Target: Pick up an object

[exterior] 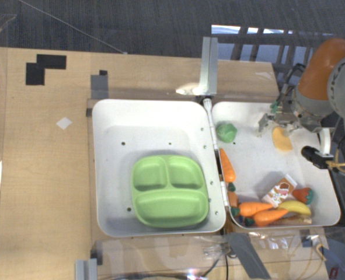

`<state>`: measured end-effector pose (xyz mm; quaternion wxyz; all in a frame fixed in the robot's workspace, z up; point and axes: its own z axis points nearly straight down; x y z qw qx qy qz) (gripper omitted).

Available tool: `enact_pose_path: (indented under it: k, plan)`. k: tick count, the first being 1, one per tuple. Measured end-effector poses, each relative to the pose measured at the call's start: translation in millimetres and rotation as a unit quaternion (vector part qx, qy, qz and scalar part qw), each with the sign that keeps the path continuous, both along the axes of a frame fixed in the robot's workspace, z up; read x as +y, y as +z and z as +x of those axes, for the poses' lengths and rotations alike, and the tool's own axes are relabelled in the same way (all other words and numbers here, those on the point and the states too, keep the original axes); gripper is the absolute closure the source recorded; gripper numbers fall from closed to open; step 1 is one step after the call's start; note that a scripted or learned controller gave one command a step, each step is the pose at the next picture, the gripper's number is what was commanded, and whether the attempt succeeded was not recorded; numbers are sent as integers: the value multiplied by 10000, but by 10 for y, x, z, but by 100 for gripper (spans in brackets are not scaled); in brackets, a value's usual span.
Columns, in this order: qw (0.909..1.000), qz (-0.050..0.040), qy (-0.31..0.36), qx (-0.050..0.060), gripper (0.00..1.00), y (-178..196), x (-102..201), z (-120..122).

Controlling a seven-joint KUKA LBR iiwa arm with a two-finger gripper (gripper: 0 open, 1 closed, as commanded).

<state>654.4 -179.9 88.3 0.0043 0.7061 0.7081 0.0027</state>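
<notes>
So the closest thing to the gripper [279,120] is a small yellow-orange piece [282,139] lying on the floor of the right bin [251,168], up in its far right part. It sits just below the gripper, close to the fingertips or maybe touching them, hard to call from this angle. It's a stubby oval, and its long axis runs roughly from the far side toward the near side of the bin, tilted a little. Whether the gripper is spread or closed, I honestly can't tell, and nothing clearly sits between the tips.

Around it: a green leafy-looking ball [226,132] sits to the left, near the wall between the bins, well apart from the yellow piece. A carrot [227,168] lies along that same wall, pointing near to far. The near end of the bin is the crowded part, with two more carrots [265,212] lying crosswise, a banana [296,207] beside them, a small printed carton [280,192] leaning on the pile and a red bit [303,195] at its right. All that clutter is well away from the yellow piece, which has bare floor around it.

The left bin [111,156] holds a green divided plate [170,189], flat, toward its near side. The arm [330,74] comes in from the right, orange band up top.
</notes>
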Motion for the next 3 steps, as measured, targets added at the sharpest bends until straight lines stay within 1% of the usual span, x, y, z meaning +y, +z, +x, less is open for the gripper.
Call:
enact_pose_path:
  k: [1,2,3]
  plan:
    - [10000,5,75,4,0,0,-249,-108]
    - [10000,4,86,-50,100,142,-232,-70]
    - [10000,4,85,-49,0,142,-233,-71]
